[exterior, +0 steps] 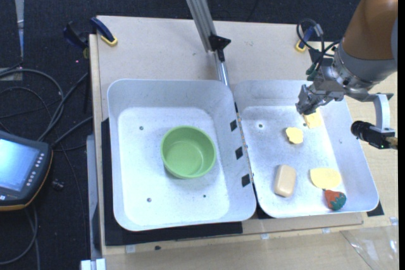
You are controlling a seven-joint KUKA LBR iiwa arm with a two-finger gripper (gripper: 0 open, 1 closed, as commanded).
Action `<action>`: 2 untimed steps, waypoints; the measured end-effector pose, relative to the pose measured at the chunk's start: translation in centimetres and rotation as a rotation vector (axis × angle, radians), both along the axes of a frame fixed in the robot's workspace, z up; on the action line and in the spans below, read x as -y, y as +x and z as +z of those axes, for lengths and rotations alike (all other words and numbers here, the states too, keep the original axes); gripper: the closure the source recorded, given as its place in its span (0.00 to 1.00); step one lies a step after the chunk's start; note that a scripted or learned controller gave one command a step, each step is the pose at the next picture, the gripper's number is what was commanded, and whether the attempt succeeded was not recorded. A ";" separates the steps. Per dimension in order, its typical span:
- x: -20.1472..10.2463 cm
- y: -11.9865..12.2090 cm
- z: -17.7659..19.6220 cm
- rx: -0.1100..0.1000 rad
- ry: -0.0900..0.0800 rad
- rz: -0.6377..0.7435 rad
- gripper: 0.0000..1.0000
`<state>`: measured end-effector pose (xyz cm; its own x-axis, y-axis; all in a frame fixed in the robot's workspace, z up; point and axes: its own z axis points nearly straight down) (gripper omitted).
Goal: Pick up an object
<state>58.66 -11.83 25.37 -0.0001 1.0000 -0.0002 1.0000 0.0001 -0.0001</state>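
Note:
My gripper (308, 105) hangs over the back of the right bin (272, 98), reaching in from the right. Just below its tip a small yellow block (312, 120) shows; I cannot tell whether it is gripped or lying on the bin floor. A small yellow lump (294, 135) lies slightly left and forward of it. Nearer the front are a beige block (285, 180), a flat yellow piece (324, 177) and a red and teal object (335, 200) in the front right corner.
The left bin (126, 136) holds a green bowl (188, 152) near its middle. A grey metal pole (199, 3) slants down to the bins' shared back edge. Blue clamps (101, 28) sit on the bench's back corners.

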 end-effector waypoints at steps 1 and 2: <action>0.0 0.0 0.0 0.000 0.000 0.000 0.00; -0.5 0.1 -4.4 -0.004 0.001 0.000 0.00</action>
